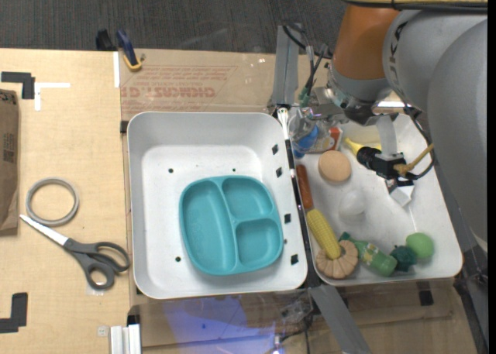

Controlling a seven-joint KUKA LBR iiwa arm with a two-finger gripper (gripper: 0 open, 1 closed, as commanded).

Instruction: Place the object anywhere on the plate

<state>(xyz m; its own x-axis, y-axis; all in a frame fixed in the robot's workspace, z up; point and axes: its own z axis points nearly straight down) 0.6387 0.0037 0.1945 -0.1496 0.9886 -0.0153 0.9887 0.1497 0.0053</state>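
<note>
You cannot tell how your jaws stand. Just below them lies the egg (335, 166): light, smooth, likely slippery, so grip its middle, then carry it to the plate (230, 225).

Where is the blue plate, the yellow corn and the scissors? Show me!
blue plate (209, 225): camera view, on its large left compartment.
yellow corn (323, 234): camera view, on the middle of the cob.
scissors (99, 261): camera view, on the grey handle loops.

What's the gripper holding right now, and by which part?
Cannot be told. The gripper sits low at the back left corner of the right bin, over a clutter of small items; nothing shows clearly in its grasp.
</note>
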